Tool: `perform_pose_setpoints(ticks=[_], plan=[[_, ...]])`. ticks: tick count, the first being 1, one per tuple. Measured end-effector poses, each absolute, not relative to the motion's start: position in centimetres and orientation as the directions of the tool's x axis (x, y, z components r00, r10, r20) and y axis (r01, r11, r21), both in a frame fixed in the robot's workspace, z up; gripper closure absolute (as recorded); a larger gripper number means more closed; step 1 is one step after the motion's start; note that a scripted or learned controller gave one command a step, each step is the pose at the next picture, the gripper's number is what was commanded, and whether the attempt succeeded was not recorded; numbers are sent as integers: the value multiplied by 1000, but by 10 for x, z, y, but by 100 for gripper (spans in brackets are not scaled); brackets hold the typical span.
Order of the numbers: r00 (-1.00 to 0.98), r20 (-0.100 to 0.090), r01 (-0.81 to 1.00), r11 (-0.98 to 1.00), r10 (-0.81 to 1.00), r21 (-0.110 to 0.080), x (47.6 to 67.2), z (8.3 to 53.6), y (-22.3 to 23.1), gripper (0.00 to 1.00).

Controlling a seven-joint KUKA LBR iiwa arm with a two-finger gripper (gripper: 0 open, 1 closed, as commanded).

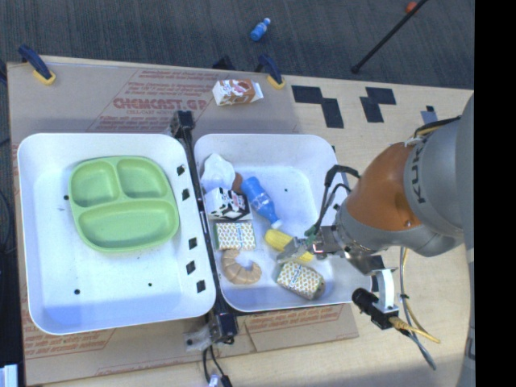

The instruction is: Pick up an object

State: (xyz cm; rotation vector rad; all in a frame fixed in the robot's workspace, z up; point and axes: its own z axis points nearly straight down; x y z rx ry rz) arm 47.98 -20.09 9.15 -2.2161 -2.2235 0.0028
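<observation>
Camera view:

- Bins: two shallow white bins side by side on a cardboard-covered bench, the left bin [40, 240] and the right bin [278, 147], meeting at a black hinged divider [196, 216].
- Left bin, one item: a green divided plate [122, 202] with three compartments, lying flat in the upper half.
- Right bin, about seven items, clustered toward its left and lower part:
  - one crumpled white wrapper [216, 170] at upper left;
  - one blue bottle [260, 200] lying tilted, just right of the wrapper;
  - one black-and-white toy [228, 205] beside the divider, a brown piece touching its upper edge;
  - one patterned square packet [235, 235] below the toy;
  - one croissant-shaped pastry toy [241, 269] near the lower wall;
  - one yellow object [280, 240], right of the square packet;
  - one patterned pouch [300, 280] at lower right.
- Arm: one grey arm with an orange band [385, 196], entering from the right and overhanging the right bin's right wall.
- Gripper [309, 248]: low over the right bin, between the yellow object and the pouch, close to both. Whether its jaws are open or closed cannot be told; nothing is visibly held.
- Outside the bins: one snack packet [237, 92] on the cardboard above the right bin; one small blue bottle [260, 29] on the dark floor beyond; blue clamps, counted two [36, 63] [270, 68], on the cardboard's far edge.
</observation>
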Motion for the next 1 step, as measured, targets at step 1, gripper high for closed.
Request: perform_pose_setpoints(ticks=[1], plan=[[-6, 1, 1000, 6, 1000, -2, 560, 92, -191, 0]])
